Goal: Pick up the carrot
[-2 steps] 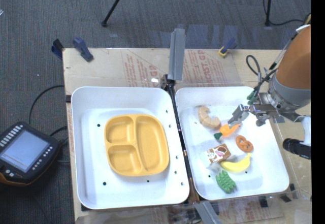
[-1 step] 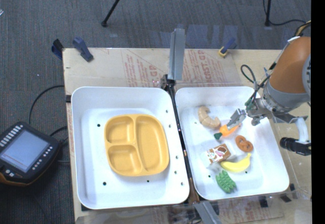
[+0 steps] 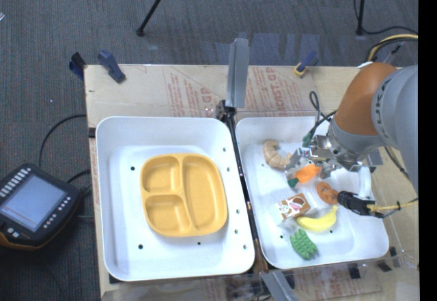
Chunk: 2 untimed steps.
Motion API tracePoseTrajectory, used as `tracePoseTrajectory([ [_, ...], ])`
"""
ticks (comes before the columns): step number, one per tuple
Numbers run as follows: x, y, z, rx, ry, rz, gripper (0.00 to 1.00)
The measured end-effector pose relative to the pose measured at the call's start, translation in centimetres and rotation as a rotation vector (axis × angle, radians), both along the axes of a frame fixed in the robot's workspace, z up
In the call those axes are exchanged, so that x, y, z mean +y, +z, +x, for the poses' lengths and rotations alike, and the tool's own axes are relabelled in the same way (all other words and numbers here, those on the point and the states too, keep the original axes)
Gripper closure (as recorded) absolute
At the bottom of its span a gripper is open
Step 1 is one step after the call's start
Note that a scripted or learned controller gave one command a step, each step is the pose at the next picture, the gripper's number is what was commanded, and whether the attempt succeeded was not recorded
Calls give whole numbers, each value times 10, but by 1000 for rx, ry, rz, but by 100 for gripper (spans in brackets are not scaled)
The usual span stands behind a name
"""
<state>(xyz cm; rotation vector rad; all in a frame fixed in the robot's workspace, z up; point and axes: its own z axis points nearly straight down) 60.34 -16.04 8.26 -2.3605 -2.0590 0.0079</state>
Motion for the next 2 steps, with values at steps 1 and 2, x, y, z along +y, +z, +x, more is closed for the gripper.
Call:
tracePoseTrajectory([
  [1, 0, 6, 0, 5, 0, 3, 100],
  [2, 35, 81, 23, -5, -170, -3, 100],
])
